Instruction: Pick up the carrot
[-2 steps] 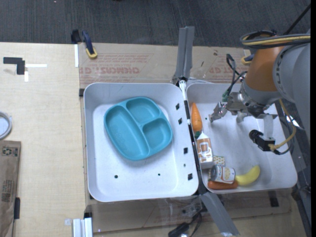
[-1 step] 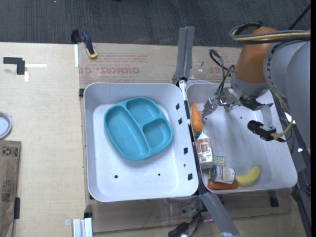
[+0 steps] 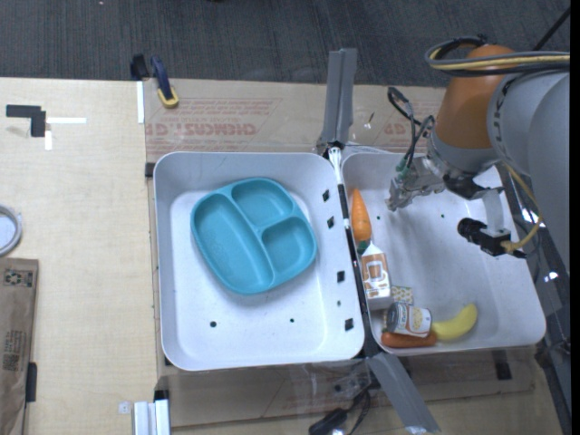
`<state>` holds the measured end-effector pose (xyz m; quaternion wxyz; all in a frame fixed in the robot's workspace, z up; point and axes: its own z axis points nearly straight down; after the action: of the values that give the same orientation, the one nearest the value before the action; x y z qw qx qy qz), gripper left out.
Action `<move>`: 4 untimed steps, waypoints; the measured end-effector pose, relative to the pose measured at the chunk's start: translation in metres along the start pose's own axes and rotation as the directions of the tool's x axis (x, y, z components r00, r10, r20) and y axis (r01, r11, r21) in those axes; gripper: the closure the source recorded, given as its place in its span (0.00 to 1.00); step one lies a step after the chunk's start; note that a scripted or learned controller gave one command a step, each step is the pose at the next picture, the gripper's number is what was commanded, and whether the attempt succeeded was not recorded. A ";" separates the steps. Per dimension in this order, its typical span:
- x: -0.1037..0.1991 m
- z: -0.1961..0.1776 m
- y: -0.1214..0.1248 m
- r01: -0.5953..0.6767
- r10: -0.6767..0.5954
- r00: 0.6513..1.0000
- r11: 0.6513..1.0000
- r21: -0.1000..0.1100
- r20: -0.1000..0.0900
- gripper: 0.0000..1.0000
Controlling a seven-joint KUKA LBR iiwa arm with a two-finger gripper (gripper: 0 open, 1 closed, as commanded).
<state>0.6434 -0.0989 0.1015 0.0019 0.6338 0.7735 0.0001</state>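
In the right bin (image 3: 507,288), the carrot (image 3: 360,216) lies lengthwise against the left wall, tip pointing away from the bottle (image 3: 374,275) just below it. My pincer (image 3: 405,188) hangs near it, to its right, holding nothing; open or closed, I cannot tell. The wall leaves only one side free, so I judge the grasp awkward.

The gripper (image 3: 400,194) is dull grey metal; the wrist band (image 3: 471,98) above it has a smooth, glossy orange finish, and the arm casing (image 3: 544,125) is matt grey. The bin (image 3: 471,270) beneath the gripper is smooth white plastic with a slight sheen. Just left of the gripper, the carrot (image 3: 360,214) has a matt orange skin. Further left, the divided plate (image 3: 254,235) is smooth, semi-gloss blue plastic. The bench top (image 3: 72,207) looks like pale, matt wood.
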 end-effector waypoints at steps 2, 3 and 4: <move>0.004 0.010 -0.012 0.035 -0.035 0.999 0.999 0.004 -0.003 0.00; 0.003 0.001 -0.012 0.032 -0.032 0.999 0.999 0.003 -0.001 1.00; -0.021 -0.023 0.012 0.075 -0.075 0.997 0.997 0.000 -0.001 1.00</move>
<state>0.6594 -0.1168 0.1242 0.0018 0.6042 0.7968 0.0004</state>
